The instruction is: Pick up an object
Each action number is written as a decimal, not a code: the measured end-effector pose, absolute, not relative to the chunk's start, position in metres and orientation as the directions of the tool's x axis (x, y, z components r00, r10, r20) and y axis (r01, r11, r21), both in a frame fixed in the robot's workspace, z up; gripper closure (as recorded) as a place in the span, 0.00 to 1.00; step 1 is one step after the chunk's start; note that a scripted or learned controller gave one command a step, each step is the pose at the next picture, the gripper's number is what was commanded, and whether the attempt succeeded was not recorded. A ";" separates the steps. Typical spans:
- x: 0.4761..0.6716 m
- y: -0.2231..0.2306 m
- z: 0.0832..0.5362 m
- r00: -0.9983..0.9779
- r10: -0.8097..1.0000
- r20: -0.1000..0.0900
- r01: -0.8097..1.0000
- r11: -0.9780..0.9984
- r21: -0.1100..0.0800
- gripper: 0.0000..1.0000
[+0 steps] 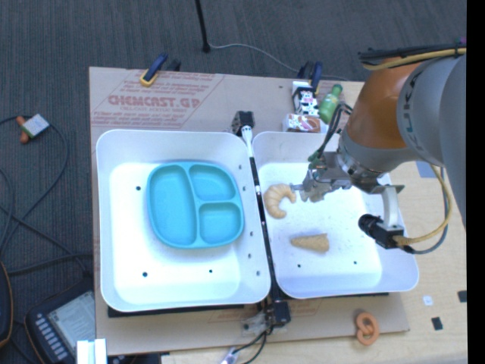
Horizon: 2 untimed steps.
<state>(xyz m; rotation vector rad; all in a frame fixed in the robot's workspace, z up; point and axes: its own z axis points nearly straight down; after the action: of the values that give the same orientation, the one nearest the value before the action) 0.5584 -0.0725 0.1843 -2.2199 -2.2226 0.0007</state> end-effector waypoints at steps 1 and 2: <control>0.483 -0.040 0.184 0.000 1.000 0.000 1.000 0.000 -0.003 1.00; 0.483 -0.040 0.184 0.000 1.000 0.000 1.000 0.000 -0.002 0.00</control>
<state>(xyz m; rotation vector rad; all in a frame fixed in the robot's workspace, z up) 0.4832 -0.0402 0.1839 -2.2203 -2.2202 0.0024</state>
